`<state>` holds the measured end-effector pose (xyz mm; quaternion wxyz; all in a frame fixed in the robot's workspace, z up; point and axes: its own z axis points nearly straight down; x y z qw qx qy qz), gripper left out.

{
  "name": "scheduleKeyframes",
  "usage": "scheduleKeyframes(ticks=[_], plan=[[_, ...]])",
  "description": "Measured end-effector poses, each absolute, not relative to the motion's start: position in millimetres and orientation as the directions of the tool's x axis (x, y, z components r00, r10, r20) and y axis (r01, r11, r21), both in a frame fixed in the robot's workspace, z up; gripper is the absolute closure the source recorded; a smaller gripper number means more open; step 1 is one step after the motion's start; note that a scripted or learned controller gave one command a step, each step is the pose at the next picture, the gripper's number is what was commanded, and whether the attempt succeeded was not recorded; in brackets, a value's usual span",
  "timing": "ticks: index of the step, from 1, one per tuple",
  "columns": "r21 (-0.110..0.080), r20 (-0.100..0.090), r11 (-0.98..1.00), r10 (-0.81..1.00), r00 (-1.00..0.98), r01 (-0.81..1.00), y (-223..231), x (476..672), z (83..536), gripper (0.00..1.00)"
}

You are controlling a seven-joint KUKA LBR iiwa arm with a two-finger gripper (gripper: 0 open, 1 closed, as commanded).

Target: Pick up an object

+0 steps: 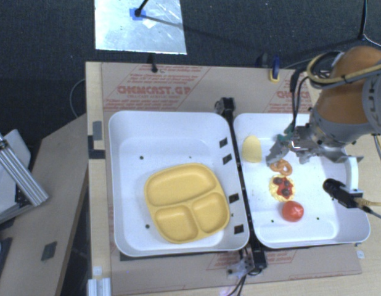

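Note:
In the right bin (pixel 344 227) lie a pale yellow piece (pixel 252 149), a small orange pretzel-shaped piece (pixel 280 166), a yellow and red piece (pixel 282 189) and a red tomato (pixel 293 211). My gripper (pixel 288 147) hangs low over the upper middle of this bin. It is just above the orange pretzel-shaped piece and to the right of the pale yellow piece. From this angle its tip is hard to make out, and I see nothing held in it.
The left bin (pixel 129 134) holds a yellow divided tray (pixel 187 201). A black part (pixel 340 193) with a cable sticks out below the wrist over the right bin's right side. The arm's grey and orange body (pixel 348 97) covers the bin's far right corner.

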<state>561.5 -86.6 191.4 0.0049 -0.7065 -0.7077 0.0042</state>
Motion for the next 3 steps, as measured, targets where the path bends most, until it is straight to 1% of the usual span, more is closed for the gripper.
scheduleKeyframes(ticks=[1, 2, 3], plan=[[0.001, 0.0, 0.004, 1.0, -0.004, 1.0, -86.4, 564.4, 198.7, 0.0], [0.0, 0.0, 0.002, 1.0, -0.002, 1.0, -84.0, 565.0, 157.8, 0.0], [-0.002, 0.001, 0.001, 1.0, -0.001, 1.0, -84.1, 559.0, 114.4, 0.0]])
